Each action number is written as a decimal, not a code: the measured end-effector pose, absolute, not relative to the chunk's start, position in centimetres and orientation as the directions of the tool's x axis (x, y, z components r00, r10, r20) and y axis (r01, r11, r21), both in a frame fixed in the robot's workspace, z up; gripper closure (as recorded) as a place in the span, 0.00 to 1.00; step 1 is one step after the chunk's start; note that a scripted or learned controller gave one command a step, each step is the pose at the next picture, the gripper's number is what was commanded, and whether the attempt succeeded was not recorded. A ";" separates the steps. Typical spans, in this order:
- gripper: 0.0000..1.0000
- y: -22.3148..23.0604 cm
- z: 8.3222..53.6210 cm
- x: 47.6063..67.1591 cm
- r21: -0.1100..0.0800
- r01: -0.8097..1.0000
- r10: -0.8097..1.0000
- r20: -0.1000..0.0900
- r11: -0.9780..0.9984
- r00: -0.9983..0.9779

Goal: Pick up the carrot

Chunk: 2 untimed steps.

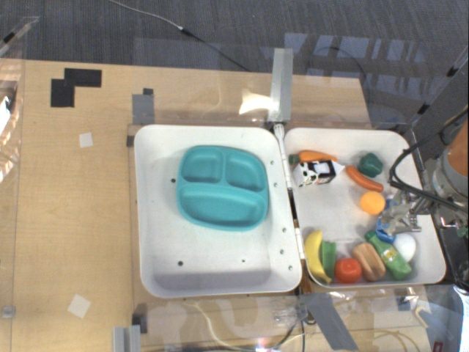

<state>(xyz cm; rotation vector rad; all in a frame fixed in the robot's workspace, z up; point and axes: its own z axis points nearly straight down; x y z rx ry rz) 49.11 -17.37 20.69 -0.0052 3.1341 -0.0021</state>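
Observation:
The carrot [318,155] is a small orange piece with a green end. It lies flat at the back left of the right bin [333,218], just above a black-and-white cow-patterned toy [315,173]. My gripper [399,218] hangs low over the right side of that bin, between an orange ball [372,204] and a white egg [405,248]. It is well to the right of the carrot and nearer the front, and it does not touch the carrot.
The right bin also holds a red-orange chili [364,179], a dark green piece [371,164], a banana [314,251], a tomato [348,270] and a bread roll [368,261]. A teal divided plate [222,187] sits in the left bin [157,218].

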 end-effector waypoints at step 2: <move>0.00 -13.9 9.1 55.9 -0.002 -0.036 -0.036 -0.016 0.999 -0.999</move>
